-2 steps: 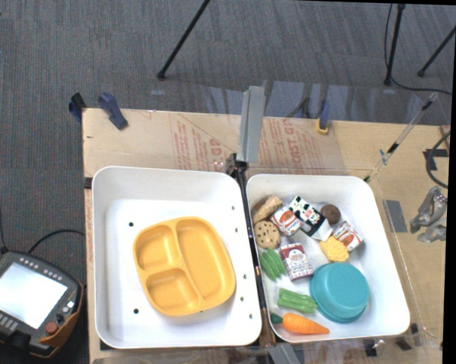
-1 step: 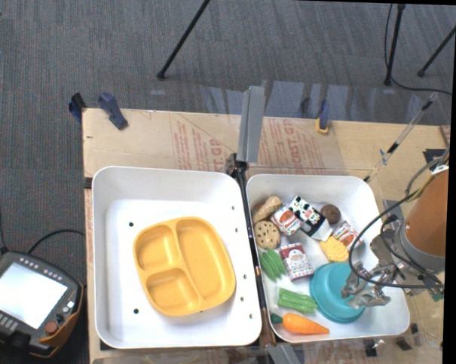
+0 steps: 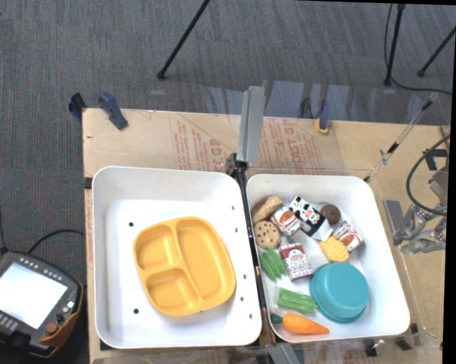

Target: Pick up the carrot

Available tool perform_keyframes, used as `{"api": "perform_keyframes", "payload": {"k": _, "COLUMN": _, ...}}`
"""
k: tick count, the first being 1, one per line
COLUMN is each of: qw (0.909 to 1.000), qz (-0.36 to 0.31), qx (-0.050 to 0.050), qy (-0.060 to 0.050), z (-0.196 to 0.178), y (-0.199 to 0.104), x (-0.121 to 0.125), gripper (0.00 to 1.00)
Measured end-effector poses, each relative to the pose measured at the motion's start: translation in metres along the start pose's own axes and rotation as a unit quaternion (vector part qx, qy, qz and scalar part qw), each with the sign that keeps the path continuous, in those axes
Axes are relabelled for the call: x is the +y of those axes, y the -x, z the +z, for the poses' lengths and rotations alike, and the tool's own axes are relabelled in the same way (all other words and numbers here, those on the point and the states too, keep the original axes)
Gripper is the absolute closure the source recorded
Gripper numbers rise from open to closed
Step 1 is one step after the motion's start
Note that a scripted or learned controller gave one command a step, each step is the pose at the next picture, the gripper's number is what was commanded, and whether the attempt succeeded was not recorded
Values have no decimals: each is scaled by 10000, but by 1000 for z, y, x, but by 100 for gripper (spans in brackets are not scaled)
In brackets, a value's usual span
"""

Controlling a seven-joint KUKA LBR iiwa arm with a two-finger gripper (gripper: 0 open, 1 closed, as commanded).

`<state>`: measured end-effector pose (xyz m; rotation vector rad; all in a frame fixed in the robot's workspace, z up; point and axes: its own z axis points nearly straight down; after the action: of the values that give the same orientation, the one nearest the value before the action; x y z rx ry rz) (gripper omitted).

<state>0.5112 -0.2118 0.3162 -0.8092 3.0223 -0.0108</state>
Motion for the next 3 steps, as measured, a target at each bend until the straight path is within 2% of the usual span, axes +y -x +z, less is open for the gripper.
{"api": "perform_keyframes", "payload": {"k": 1, "qw": 9975, "qz": -712, "qx": 4, "qy": 9, "z": -99, "y": -11, "x": 6, "gripper": 100}}
{"api": "perform_keyframes", "payload": {"k": 2, "qw": 9978, "qz": -663, "qx": 9, "qy": 55, "z": -104, "y": -11, "x": 4, "gripper": 100}}
{"api": "perform_keyframes", "payload": {"k": 3, "qw": 9799, "qz": -1991, "qx": 52, "qy": 122, "z": 46, "y": -14, "x": 11, "gripper": 100}}
